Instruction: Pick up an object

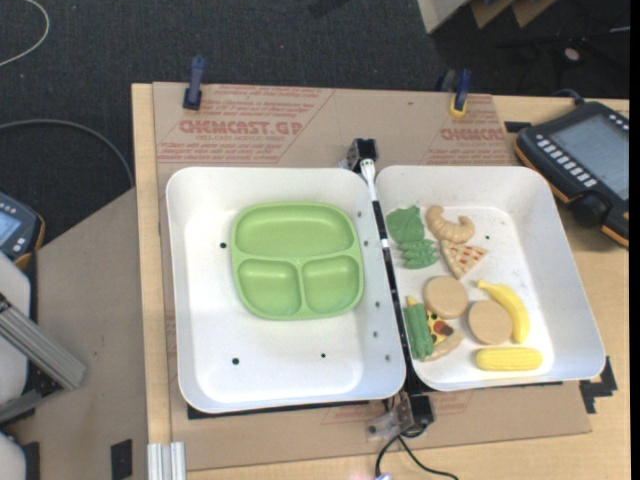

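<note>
The right bin [540, 198] holds several toy foods: a green leafy piece [410, 236], a tan croissant [452, 225], a waffle-like wedge [465, 259], two round tan discs [446, 296] [490, 322], a yellow banana [508, 307], a corn cob [509, 359], a green pod [418, 330] and a pizza slice [441, 334]. The left bin [200, 268] carries a green three-compartment plate [297, 259] with nothing on it.
Both bins rest on a brown cardboard sheet [300, 118] held by a blue clamp [194, 81] and another clamp [460, 91]. A black pendant with a screen [585, 158] lies at the right edge. A clip [362, 154] joins the bins at the back.
</note>
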You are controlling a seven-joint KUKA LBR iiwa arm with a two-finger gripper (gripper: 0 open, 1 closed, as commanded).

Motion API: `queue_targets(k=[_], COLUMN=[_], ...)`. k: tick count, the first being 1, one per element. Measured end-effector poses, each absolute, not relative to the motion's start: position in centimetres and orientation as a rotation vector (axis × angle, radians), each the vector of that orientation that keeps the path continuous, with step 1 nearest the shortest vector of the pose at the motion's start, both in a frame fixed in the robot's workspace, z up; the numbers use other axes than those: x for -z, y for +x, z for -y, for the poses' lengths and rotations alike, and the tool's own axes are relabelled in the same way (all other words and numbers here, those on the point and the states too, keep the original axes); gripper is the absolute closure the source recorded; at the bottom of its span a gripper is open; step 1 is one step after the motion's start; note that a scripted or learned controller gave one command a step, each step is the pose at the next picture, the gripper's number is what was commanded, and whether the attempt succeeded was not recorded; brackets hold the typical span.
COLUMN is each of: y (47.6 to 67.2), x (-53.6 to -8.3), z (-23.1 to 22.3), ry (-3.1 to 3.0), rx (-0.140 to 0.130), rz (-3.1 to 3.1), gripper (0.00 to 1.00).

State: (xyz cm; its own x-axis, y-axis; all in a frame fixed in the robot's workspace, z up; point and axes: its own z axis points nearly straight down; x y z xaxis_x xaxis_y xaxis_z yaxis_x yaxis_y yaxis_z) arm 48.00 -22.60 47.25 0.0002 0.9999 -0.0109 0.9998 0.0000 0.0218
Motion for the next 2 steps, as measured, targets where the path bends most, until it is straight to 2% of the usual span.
queue_targets(k=[1, 2], y=[48.0, 48.03], x=[-54.07, -54.68], z=[19.73, 19.89], ry=[2.208, 2.213], rx=[-0.009, -0.003], rz=[-2.217, -2.216], gripper=[0.0, 1.0])
